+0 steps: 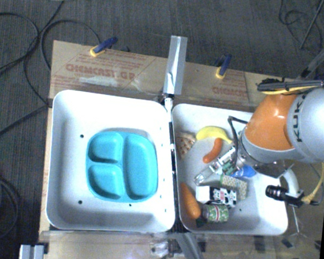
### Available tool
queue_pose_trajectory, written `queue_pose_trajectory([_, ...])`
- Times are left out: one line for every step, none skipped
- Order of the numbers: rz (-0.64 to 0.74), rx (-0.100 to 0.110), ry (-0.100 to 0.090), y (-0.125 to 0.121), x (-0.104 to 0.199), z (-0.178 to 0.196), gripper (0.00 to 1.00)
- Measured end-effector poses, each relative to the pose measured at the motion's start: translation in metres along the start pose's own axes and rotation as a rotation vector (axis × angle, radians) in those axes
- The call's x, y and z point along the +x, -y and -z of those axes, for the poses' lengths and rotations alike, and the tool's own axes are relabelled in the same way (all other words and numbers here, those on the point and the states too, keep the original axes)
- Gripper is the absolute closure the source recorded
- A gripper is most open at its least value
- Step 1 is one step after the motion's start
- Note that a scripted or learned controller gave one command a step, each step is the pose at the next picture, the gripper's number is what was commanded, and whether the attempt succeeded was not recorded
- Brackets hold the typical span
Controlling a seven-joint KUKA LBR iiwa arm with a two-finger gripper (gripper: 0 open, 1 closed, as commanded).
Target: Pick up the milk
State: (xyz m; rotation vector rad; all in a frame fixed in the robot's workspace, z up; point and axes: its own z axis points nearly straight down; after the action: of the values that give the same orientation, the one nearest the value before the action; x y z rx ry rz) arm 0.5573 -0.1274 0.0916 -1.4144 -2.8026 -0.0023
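Observation:
The milk (217, 194) is a small white carton with black patches, lying on its side near the front of the right bin (268, 219). My gripper (215, 166) hangs over the middle of that bin, just behind the milk and a little to its left. It stands open, its silver fingers (203, 175) spread along a slanted line with nothing between them. The milk lies apart from the fingers.
Around the milk lie a green can (217, 213), a carrot (189, 200), a blue-topped packet (239, 176), an orange sausage (212, 151), a banana (213, 133) and a waffle (185, 142). The left bin (67, 144) holds a blue divided tray (123, 165).

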Motion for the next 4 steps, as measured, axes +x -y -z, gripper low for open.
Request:
queue_pose_trajectory([0.032,-0.009,0.009,-0.024,-0.044,-0.003,0.00])
queue_pose_trajectory([-0.044,-0.006,0.008,-0.010,0.025,-0.003,0.00])
queue_pose_trajectory([0.184,0.001,0.004,0.066,0.018,0.098,0.00])
queue_pose_trajectory([0.221,0.001,0.005,0.025,0.043,0.002,0.00])
